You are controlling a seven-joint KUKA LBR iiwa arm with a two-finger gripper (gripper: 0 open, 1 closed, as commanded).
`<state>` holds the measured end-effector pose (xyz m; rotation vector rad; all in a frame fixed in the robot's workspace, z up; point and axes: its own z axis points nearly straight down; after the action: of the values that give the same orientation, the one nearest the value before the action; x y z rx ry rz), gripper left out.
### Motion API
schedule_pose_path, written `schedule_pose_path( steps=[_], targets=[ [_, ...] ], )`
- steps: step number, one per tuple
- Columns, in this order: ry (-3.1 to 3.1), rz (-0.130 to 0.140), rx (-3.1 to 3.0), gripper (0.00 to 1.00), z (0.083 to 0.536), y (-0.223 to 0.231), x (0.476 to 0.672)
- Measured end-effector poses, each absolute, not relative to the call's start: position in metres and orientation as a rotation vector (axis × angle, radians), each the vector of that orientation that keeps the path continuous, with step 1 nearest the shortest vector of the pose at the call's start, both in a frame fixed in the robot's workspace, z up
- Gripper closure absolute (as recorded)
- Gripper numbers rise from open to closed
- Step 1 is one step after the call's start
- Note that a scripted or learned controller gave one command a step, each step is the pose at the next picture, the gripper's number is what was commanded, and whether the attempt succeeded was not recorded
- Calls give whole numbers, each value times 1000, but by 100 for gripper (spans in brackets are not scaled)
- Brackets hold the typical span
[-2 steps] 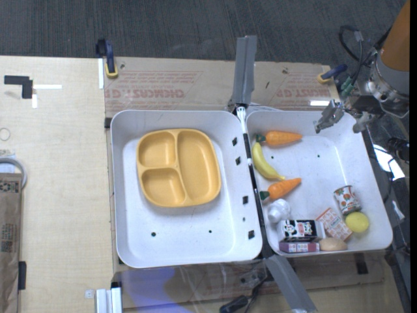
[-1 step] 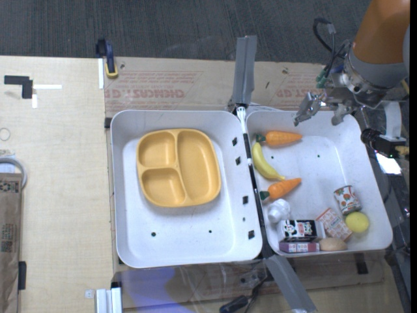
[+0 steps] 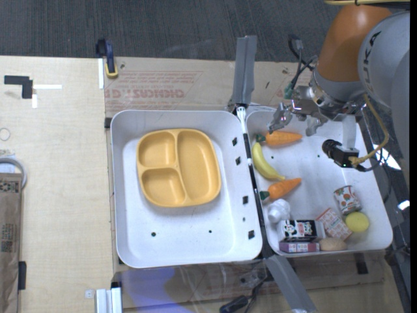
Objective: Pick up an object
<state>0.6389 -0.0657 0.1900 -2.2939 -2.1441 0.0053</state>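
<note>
Near edge, right bin [image 3: 381, 235]: black-and-white carton [image 3: 301, 229] lying flat, a pale lump [image 3: 333, 244] beside it, a yellow ball [image 3: 357, 222] in the corner, a small printed packet [image 3: 332, 222] and a printed can [image 3: 346, 199] just behind. A white rounded object [image 3: 279, 208] sits left of the carton.

Mid bin: one carrot [image 3: 284, 188], tip pointing right, next to a banana [image 3: 263, 162] curved along the left wall.

Far end: second carrot [image 3: 283, 138], lying across the bin, leaf end left. Gripper [image 3: 294, 115] hangs just above and behind it, nothing visibly between its fingers; their spread is unclear from this angle.

Left bin [image 3: 127, 233]: yellow three-compartment plate [image 3: 178, 167], lying flat, nearer the far wall.
</note>
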Motion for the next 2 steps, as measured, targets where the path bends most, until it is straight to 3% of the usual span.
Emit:
schedule_pose_path(
  steps=[1,2],
  targets=[
    [-2332,4,-2101,0,191,-69,534],
    [-2448,3,-1964,0,135,-99,553]
  ],
)
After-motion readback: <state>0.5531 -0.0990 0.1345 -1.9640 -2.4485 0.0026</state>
